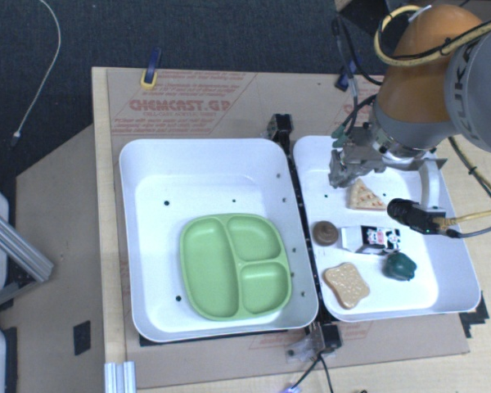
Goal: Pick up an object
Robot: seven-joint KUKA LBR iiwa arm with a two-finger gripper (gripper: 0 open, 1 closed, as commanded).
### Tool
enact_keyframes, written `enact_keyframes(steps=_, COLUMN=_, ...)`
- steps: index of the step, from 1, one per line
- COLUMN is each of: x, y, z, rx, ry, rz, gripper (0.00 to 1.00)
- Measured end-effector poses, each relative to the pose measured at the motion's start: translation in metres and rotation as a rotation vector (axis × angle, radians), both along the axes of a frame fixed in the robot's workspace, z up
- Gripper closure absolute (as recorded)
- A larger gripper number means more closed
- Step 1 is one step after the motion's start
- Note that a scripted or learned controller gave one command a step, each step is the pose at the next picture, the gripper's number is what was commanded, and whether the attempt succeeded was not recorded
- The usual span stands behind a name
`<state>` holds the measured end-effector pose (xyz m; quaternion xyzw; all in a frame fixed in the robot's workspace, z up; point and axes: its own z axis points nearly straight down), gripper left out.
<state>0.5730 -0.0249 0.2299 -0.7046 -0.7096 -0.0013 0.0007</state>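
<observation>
One tan triangular cracker (364, 196) (speckled) lies beside the pincer (341, 176).

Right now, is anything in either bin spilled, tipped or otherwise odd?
Nothing stands out. The green tray lies flat in the left bin. In the right bin, the toast, cracker, brown disc, small carton and green toy lie apart, unspilled.

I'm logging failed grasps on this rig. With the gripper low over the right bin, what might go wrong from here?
1. The gripper sits beside the pizza slice toy, near the right bin far wall; it may nudge the slice instead of straddling it.
2. The slice looks flat, so the gripper might close above it.
3. The brown round piece, small black-and-white item, green toy and toast slice lie close together; a later pick could bump a neighbour.
</observation>
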Motion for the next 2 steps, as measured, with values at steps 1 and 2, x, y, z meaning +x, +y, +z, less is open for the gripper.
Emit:
enact_keyframes(steps=1, x=-0.012, y=0.063, z=-0.005, rx=0.000, ry=0.004, rz=0.000, gripper=1.00)
enact_keyframes(steps=2, x=-0.012, y=0.116, z=-0.012, rx=-0.001, ry=0.003, rz=-0.001, gripper=1.00)
